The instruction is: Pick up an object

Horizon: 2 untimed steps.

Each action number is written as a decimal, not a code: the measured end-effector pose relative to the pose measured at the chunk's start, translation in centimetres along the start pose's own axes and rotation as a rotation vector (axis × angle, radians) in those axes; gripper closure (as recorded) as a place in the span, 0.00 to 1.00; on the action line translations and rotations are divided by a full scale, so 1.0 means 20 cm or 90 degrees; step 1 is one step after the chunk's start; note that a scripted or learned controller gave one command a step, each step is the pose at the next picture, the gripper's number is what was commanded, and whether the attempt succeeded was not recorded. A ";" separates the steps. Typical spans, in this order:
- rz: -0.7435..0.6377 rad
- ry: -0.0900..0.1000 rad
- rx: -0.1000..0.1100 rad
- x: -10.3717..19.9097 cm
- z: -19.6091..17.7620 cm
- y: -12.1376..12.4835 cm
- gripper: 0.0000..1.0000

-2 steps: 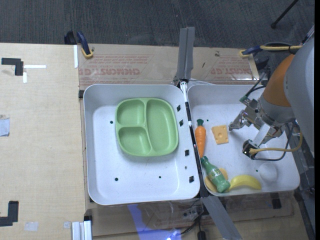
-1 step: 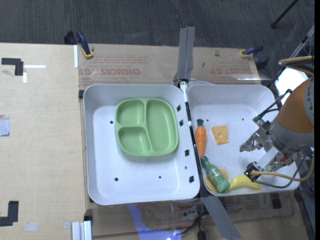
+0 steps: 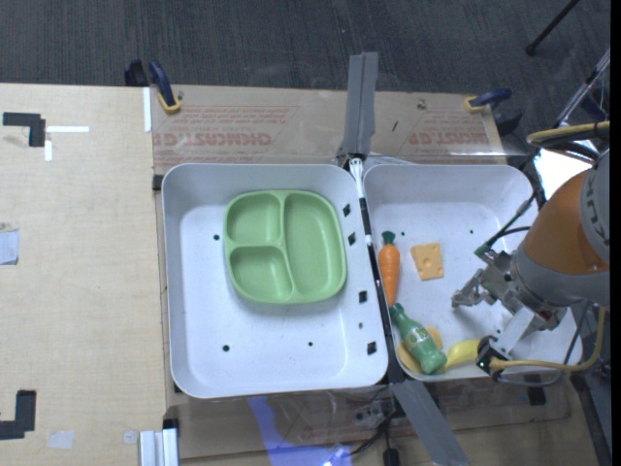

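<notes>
Camera view, from above at a slant: two shallow white bins are seen side by side on the bench, the left bin (image 3: 194, 289) and the right bin (image 3: 456, 187), with a grey divider bar (image 3: 360, 105) rising from the seam between them at the far side. In the left bin a green sectioned plate (image 3: 285, 247) with three compartments is set toward the far middle, and nothing is seen lying on it. In the right bin an orange carrot (image 3: 388, 270) with a green top is laid along the left wall, and a yellow cheese slice (image 3: 427, 261) lies flat just to its right, apart from it. A green bottle (image 3: 418, 341) is laid tilted in the near left corner, just below the carrot's tip, and a yellow banana (image 3: 464, 351) lies beside it along the near wall. The arm (image 3: 572, 231), grey with an orange band, is brought in from the right; its gripper (image 3: 482, 292) is held over the right bin, near the banana and to the right of the cheese slice. Nothing is seen between its fingers, and whether they are apart or together cannot be told.
</notes>
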<state>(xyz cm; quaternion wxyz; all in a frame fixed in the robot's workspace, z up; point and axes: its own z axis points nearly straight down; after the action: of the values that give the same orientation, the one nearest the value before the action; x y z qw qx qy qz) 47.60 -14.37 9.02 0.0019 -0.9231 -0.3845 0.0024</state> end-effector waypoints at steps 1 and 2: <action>0.296 0.000 -0.001 0.21 0.00 -0.11 0.00; 0.061 0.000 -0.002 -0.21 -0.41 0.21 0.00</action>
<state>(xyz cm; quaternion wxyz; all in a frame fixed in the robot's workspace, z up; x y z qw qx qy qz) 47.69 -20.32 17.28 0.0004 -0.9405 -0.3398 0.0017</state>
